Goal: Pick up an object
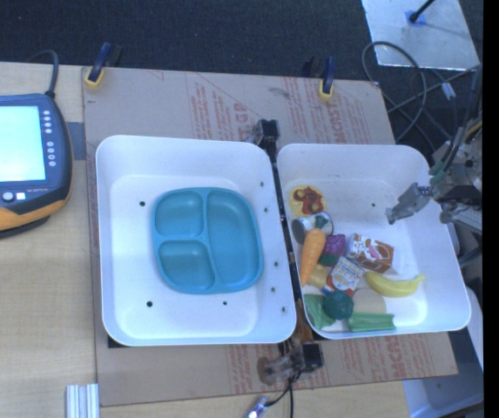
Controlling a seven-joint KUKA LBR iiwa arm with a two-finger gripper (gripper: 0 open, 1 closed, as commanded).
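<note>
Green toy (351,315) below banana (394,284), carrot (312,251)

Two white bins (188,159); left of the carrot (312,253), one blue plate (206,239); beside it, one banana (394,284).

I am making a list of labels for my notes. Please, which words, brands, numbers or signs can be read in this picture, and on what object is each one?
None can be read with certainty.
Red repeated print on the cardboard sheet: too blurred to read.
Small packet in the right bin: printed, but too small to read.
Pendant screen: blank white glare, no text legible.
</note>
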